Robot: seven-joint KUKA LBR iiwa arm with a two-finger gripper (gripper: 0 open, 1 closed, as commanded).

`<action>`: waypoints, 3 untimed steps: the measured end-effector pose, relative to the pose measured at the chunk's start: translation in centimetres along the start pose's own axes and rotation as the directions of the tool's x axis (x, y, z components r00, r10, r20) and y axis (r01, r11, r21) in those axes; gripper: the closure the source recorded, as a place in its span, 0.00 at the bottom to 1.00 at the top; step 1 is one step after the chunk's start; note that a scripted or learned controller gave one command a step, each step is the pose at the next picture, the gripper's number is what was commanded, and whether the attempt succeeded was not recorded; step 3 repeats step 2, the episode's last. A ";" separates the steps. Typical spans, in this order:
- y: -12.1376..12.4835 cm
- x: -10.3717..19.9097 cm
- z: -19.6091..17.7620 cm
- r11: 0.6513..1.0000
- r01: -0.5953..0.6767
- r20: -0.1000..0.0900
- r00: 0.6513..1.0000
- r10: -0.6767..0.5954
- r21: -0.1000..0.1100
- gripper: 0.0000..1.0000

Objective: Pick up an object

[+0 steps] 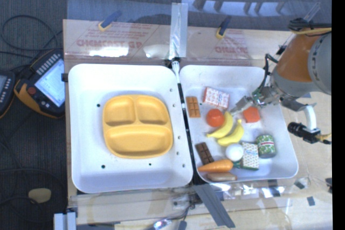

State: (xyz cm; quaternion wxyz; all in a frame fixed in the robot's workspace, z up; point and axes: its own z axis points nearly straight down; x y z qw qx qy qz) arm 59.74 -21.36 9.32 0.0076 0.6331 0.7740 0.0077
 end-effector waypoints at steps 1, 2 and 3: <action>-0.1 -0.1 -0.8 1.000 0.000 0.002 1.000 0.000 0.004 1.00; 2.1 5.3 -10.3 0.988 -0.151 0.003 0.989 0.151 0.023 1.00; 2.1 5.3 -10.3 0.988 -0.151 0.003 0.989 0.151 0.023 1.00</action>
